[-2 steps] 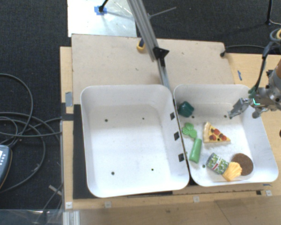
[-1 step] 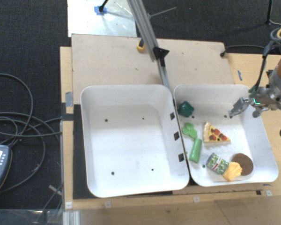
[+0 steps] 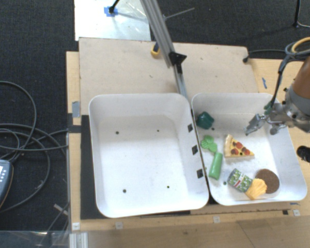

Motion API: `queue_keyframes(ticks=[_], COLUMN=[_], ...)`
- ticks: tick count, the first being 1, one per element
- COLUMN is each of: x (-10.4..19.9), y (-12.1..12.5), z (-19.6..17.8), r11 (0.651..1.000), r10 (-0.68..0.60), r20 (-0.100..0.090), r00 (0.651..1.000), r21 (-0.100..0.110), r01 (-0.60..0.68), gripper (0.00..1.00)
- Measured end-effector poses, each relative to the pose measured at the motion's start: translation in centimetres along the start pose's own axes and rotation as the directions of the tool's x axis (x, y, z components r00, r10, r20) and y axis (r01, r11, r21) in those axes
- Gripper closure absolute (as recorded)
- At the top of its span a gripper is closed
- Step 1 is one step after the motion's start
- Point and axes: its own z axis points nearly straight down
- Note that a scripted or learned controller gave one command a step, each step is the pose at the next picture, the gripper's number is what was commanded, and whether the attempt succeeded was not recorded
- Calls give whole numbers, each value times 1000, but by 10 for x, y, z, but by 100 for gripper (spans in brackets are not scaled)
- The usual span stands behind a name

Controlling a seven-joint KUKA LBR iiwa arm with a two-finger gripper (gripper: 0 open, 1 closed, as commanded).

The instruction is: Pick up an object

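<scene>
Two bins (image 3: 144,107) are sitting on the bench (image 3: 124,66); the pincer (image 3: 263,124) is hovering open and empty, at two o'clock from the pizza slice (image 3: 237,148).

A robotics lab: bare wooden tabletop (image 3: 124,66) left of the claw (image 3: 263,124), loose cables (image 3: 20,133) on dark carpet (image 3: 26,35).

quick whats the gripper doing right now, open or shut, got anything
gripper: open, holding nothing, above the right bin, to the right of the pizza slice.
</scene>
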Motion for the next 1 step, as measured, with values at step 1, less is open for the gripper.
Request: queue_keyframes(ticks=[1], x=[8], y=[-3], z=[59], r11=[1000], r10=[1], r20=[-1], r00=[1000], r21=[1], r01=[-1], gripper=[0])
